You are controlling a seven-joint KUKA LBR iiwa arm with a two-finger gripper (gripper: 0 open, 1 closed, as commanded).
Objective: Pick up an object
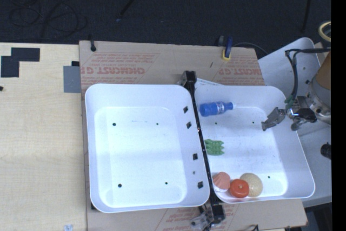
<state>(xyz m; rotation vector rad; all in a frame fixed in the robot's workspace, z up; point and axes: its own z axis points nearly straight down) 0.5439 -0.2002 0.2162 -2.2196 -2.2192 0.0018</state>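
I see my gripper [281, 118] at the right bin's [300, 170] right edge, apparently open, holding nothing. The blue bottle [215, 109] lies to its left, long axis pointing toward it.

arm [324, 76] cut off at right edge; pincer [282, 117] finger state too small to tell
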